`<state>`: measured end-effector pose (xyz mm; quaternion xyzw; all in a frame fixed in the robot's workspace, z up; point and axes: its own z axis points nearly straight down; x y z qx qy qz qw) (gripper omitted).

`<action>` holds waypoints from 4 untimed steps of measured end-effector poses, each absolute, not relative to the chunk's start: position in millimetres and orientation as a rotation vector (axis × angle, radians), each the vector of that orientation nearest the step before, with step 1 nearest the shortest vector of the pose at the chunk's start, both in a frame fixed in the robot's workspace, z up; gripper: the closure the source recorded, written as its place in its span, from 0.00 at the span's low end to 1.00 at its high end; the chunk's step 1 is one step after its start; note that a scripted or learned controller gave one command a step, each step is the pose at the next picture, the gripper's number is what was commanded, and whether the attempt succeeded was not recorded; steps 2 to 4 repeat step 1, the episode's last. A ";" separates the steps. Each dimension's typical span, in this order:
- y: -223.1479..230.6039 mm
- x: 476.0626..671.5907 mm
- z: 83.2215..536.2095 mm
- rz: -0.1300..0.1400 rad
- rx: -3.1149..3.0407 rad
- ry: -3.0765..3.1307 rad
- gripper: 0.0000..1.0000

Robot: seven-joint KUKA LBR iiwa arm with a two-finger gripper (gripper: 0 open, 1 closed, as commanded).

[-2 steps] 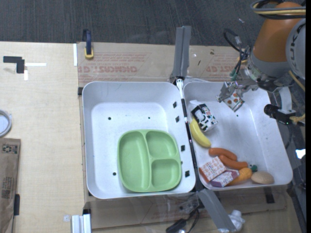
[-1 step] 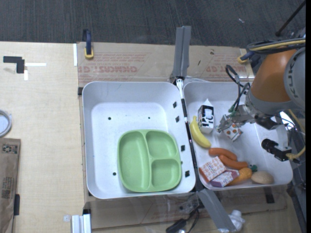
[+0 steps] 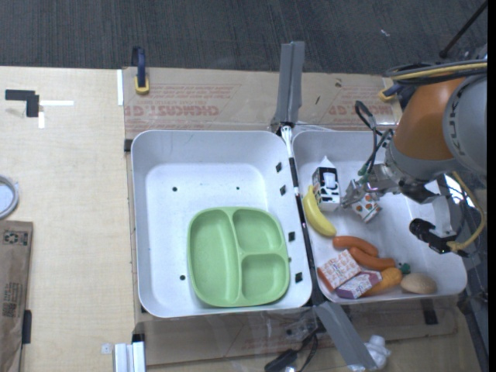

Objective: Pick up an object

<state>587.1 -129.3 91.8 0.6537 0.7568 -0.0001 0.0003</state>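
Gripper (image 3: 363, 198) low in right bin (image 3: 453, 281), finger state cannot tell; small carton (image 3: 327, 186) just toward divider edge, upright, banana (image 3: 317, 214) alongside

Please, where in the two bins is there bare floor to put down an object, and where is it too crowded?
Left bin: bare floor behind the green tray and along its left side. Right bin: crowded. The banana, milk carton, sausages, snack box and potato fill its left and front, and the hand works mid-bin.
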 end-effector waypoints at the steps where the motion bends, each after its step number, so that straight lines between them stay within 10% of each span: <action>1: -82.2 598.8 197.4 -0.001 1.878 2.518 1.00; 4: -82.2 598.8 197.4 -0.001 1.878 2.518 1.00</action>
